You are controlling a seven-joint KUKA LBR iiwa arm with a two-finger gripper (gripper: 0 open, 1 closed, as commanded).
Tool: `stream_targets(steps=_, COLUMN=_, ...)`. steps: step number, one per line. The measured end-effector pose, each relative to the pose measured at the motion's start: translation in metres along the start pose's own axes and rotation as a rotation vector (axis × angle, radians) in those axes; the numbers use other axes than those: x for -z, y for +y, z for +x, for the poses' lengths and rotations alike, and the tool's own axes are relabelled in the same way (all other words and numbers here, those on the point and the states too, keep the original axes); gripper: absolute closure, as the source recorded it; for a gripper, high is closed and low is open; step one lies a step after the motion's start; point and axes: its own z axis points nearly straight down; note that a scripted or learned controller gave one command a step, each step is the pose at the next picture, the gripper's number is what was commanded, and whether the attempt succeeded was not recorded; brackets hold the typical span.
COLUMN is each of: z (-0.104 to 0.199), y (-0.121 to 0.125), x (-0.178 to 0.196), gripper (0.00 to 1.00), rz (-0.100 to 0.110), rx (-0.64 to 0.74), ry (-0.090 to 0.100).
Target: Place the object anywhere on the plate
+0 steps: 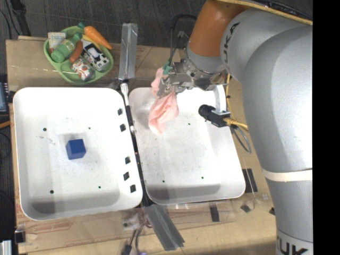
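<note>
The gripper (169, 84) seems clenched on a pink cloth (163, 112) hanging over the right bin (212, 163); a blue cube (76, 149) sits in the left bin (32, 142), a green bowl (64, 73) of toys behind.

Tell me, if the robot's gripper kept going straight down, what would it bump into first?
Probably the white floor of the right bin. The gripper hangs over that bin's far end with a pink cloth dangling from its fingers, so the cloth would touch down first. Height is hard to judge from this slanted view.
</note>
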Motion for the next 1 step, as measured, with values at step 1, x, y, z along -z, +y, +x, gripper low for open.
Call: stream_targets(steps=1, z=0.0010, y=0.0006, x=0.0173, gripper=1.00, rz=-0.004, rx=0.007, ry=-0.001)
